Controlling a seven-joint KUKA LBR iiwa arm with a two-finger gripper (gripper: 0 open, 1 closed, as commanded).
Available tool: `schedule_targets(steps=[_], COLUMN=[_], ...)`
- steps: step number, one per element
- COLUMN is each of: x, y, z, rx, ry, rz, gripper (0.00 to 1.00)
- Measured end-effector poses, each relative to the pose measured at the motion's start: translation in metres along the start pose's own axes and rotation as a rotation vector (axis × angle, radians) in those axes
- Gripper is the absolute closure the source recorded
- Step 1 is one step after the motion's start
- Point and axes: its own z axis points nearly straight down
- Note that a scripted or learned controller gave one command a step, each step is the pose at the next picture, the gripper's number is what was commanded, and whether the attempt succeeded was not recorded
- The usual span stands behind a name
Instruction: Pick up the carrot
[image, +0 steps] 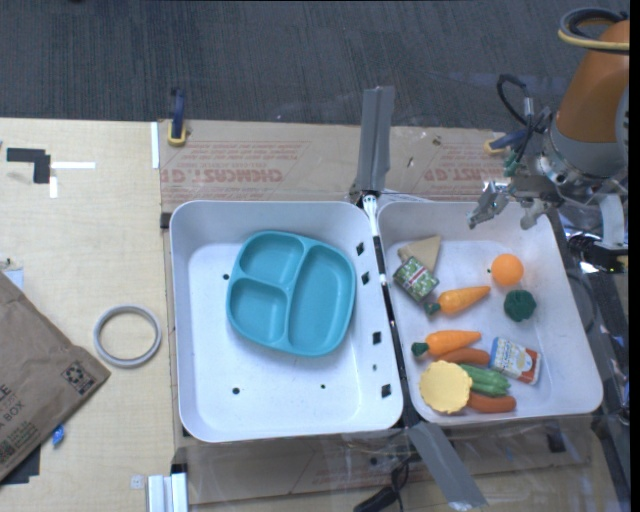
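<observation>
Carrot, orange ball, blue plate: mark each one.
carrot (464, 298), camera view, middle of its orange body.
orange ball (507, 269), camera view, its centre.
blue plate (322, 298), camera view, floor of the large compartment.

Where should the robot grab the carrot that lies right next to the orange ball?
Probably at the thick orange middle of the carrot, coming straight down from above. It lies flat and slanted, so the fingers should close across its narrow width. The green packet crowds its leafy end, and the orange ball sits near its tip.
</observation>
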Motion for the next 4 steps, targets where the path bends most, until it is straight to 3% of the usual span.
schedule_targets(steps=[1,2,3,4], x=[-0.017,0.01,0.054,0.059], y=[0.009,-0.068,-0.116,-0.015], z=[0.036,0.084,0.11,0.109], rx=[-0.001,0.0,-0.001,-0.002], ry=[0.0,0.001,0.001,-0.001], rz=[-0.256,-0.045,-0.195,-0.344], gripper=[0.0,0.0,0.0,0.0])
